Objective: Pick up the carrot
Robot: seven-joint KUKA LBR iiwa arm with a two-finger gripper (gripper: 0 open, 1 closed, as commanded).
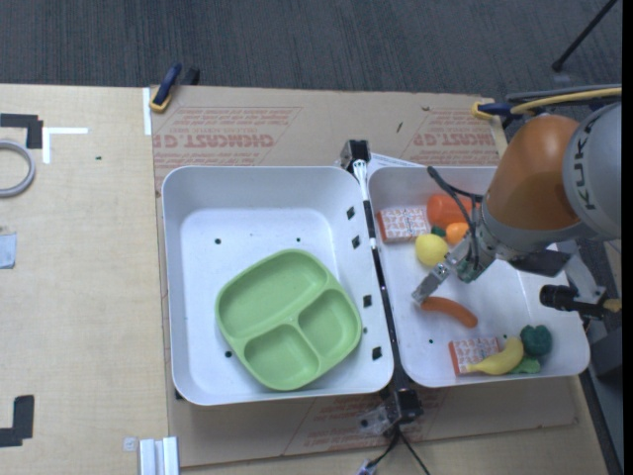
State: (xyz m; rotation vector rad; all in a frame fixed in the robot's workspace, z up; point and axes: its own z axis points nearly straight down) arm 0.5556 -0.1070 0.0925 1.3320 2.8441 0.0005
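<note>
Camera view: the arm's orange band hides part of the right bin [564, 359]. The gripper [435, 283] (fingers apart, grasping nothing) hangs just above the carrot [450, 311], a slim orange stick lying there.

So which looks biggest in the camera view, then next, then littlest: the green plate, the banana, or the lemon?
1. Green plate, by far
2. Banana
3. Lemon

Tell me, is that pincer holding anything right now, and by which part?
Nothing is held. The pincer hangs open just above the carrot in the right bin, with no object between its fingers.
</note>
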